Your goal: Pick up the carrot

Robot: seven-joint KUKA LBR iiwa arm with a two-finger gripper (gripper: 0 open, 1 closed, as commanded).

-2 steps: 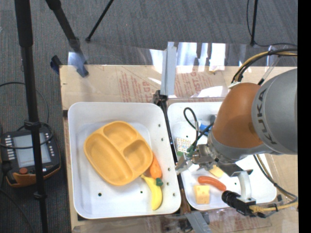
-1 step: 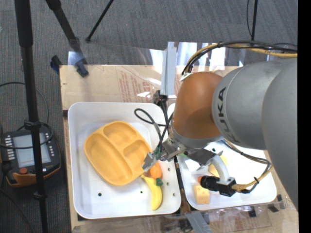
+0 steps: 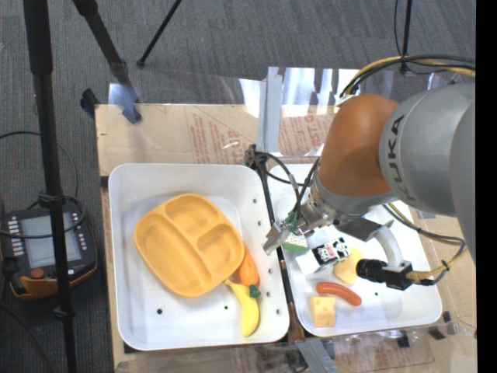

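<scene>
From my console I see two shallow white bins side by side on the bench. The left bin holds a yellow-orange divided plate, smooth moulded plastic with three rounded compartments, lying flat and turned at a slant. The carrot sits in this left bin, tucked against the plate's lower right edge; it is a short orange piece with a small green tip at its lower end. Just below it, touching or nearly so, lies a yellow banana, curved and glossy, pointing down toward the bin's front wall.

The right bin holds a red sausage, slim and shiny, a pale yellow wedge of cheese with small holes near the front wall, and a rounded cream-coloured lump just above the sausage. A small black-and-white patterned block and a green-and-white item lie close under the arm's wrist.

The gripper hangs over the divide between the two bins, to the right of the carrot and apart from it. I cannot tell from this angle whether it is released or clenched. The arm's orange band bulks above the right bin, trailing black cables.
</scene>
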